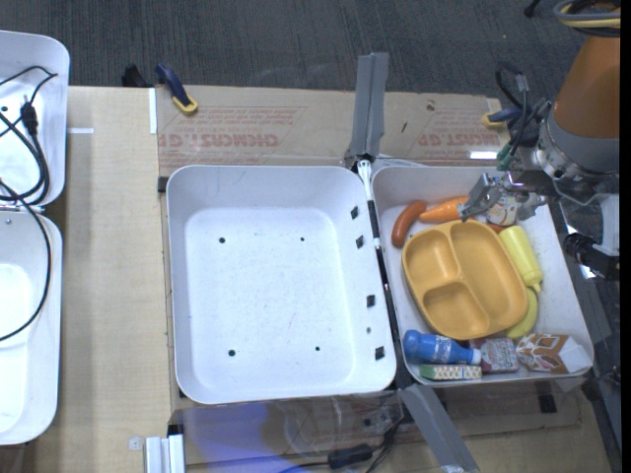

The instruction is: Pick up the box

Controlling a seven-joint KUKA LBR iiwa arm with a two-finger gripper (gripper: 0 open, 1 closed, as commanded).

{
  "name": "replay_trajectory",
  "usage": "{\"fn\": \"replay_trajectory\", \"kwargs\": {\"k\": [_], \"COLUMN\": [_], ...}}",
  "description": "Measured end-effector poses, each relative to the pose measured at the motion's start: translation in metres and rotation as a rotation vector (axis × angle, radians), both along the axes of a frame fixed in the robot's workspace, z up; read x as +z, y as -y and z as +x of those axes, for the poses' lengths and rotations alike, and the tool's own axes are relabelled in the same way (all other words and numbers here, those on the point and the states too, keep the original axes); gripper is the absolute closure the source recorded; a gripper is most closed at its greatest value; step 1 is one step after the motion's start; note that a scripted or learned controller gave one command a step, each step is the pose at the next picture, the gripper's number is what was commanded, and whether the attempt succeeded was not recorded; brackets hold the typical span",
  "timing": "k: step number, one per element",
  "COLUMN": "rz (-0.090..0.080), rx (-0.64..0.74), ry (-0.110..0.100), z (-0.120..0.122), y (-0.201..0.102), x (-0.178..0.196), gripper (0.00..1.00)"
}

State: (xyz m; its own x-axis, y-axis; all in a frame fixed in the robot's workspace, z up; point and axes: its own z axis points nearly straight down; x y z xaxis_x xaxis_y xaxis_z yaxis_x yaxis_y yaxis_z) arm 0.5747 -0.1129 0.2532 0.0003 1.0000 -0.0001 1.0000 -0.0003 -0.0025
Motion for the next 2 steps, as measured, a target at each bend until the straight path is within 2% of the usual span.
{"fn": "replay_trajectory", "kwargs": {"k": [1,2], "rz": [0.0,0.001], "rx": [0.05,0.065], "ry": [-0.003,0.004], "z": [-0.06,-0.057], "y": [0.078,-0.018], "x": [-0.098,-0.161], "gripper": [0.0,0.0]}}
